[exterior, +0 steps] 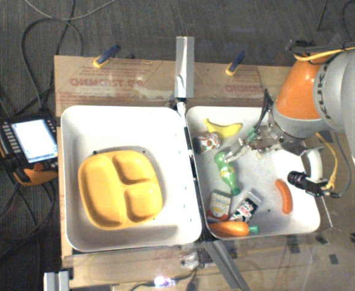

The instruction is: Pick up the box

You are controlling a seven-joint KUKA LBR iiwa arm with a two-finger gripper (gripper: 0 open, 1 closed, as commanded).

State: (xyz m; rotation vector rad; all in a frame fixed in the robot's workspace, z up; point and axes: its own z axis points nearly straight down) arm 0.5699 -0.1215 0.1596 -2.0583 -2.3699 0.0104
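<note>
The grey arm with its orange band point(305, 93) reaches over the right shallow white bin point(298, 226). Its two-finger gripper point(245, 144) hangs low above the green plastic bottle point(226, 170), by the yellow banana point(223, 128); how wide it stands cannot be told. The small black-and-white box point(245, 207) lies well below, near the orange carrot point(231, 228).

Yellow tray point(122, 188), green bottle point(226, 171), orange carrot point(229, 228), white bins point(74, 132)
</note>
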